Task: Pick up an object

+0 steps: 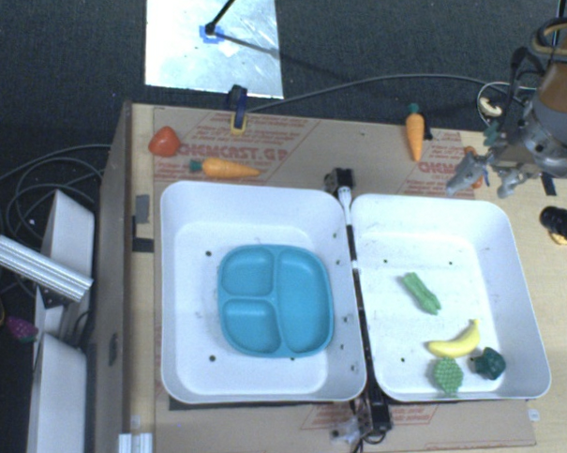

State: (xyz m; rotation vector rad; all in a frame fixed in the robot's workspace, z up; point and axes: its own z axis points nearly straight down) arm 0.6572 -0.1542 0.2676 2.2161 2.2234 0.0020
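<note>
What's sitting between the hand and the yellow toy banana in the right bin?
In the camera view, only the green ridged toy pod lies between the hand and the yellow toy banana; the remaining stretch is bare white floor of the right bin.

Lighting's pretty even and bright, seems to come from overhead. The two shallow white plastic bins (265, 211) are nearly blown out, so their walls lose detail. The shiny silver foil sheet (215, 37) at the top catches a patchy glare. Shadows are soft and short: a faint one sits under the yellow plastic banana (454, 342), and the sectioned blue plastic plate (274, 299) barely casts any. The dark carpet floor (56, 61) goes murky. The whole frame is a bit soft and grainy, and the grey robot arm (552, 101) at upper right looks slightly smeared.
</note>
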